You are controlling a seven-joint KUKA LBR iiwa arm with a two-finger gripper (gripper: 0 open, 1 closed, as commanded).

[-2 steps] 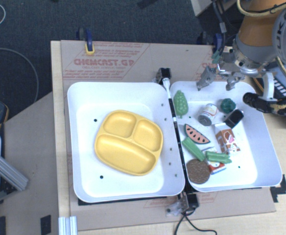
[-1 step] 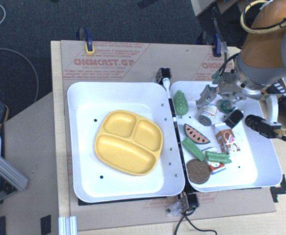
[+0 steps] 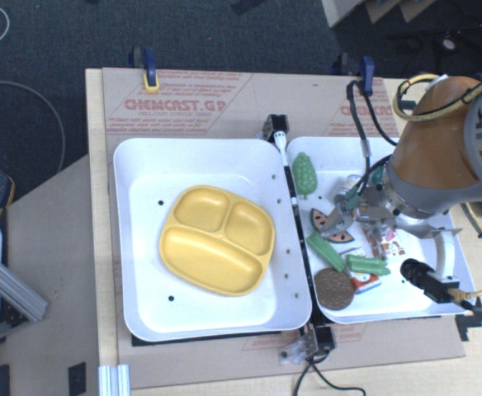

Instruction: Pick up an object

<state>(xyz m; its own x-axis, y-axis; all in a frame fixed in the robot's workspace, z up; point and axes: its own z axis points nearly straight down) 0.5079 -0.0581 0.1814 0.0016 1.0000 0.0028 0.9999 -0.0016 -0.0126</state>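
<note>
The right bin holds several small things. A bumpy green piece lies at its far left. A watermelon slice sits mid-left, with a long green pod and a second green pod just in front of it. A brown disc rests at the front left beside a small red and blue item. My gripper hangs low over the bin's middle, right next to the watermelon slice, and I see nothing held in it. A white, pink-spotted item lies just to its right.
The left bin holds a yellow divided plate. The black divider rail runs between the bins. The orange arm body covers the right bin's far right part. Blue clamps hold the board's far edge.
</note>
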